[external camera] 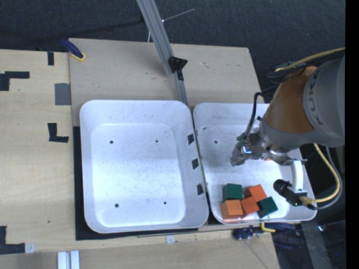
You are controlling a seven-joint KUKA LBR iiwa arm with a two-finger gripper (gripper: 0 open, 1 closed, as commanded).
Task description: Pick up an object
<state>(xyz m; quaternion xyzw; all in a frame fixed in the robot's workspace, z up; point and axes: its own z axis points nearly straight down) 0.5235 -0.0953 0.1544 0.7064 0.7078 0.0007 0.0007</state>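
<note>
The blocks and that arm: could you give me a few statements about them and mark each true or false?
1. The blocks lie in the right bin. True.
2. The blocks are all blue. False: they are orange and green.
3. The gripper hangs over the right bin. True.
4. The blocks are spread across both bins. False: they cluster in the right bin's near corner.
5. The gripper holds a block. False: the blocks lie apart from it.

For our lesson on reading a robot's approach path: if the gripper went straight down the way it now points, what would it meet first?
Most likely the bare white floor of the right bin. The gripper hangs beside the cluster of blocks, not above it, though one slanted view leaves depth uncertain.
</note>
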